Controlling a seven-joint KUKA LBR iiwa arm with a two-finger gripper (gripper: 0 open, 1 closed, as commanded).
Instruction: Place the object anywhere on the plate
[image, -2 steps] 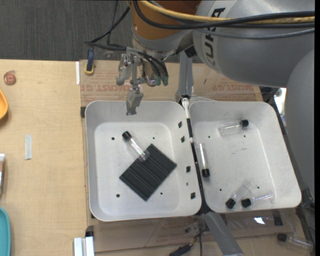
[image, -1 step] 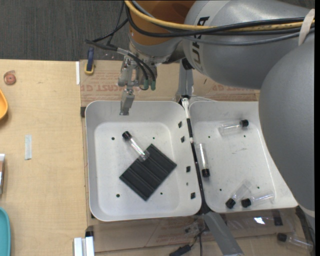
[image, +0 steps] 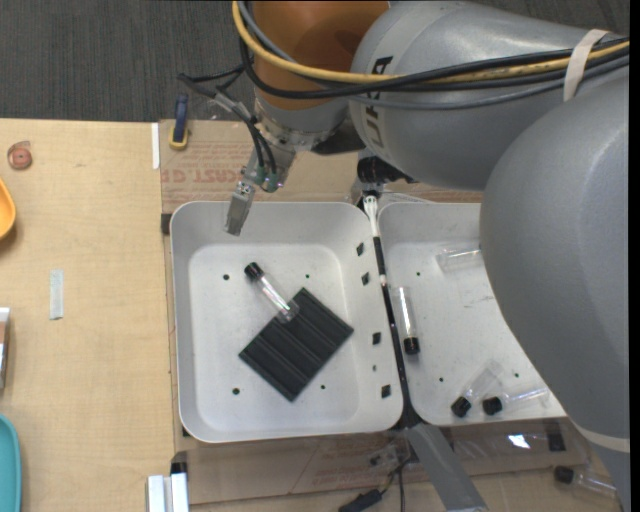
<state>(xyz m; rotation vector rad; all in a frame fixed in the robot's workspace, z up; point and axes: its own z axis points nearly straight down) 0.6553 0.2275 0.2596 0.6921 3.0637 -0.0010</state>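
Note:
A black ribbed plate lies turned like a diamond in the middle of the left bin. A clear tube with a black cap lies slantwise in the same bin. Its cap end rests on the bin floor and its other end touches the plate's upper corner. My gripper hangs over the bin's far left corner, up and left of the tube and apart from it. I see nothing held in it.
The right bin holds a capped tube near the divider, a clear tube at the back and two small capped tubes at the front. The arm's bulk covers the right side. Wooden bench lies to the left.

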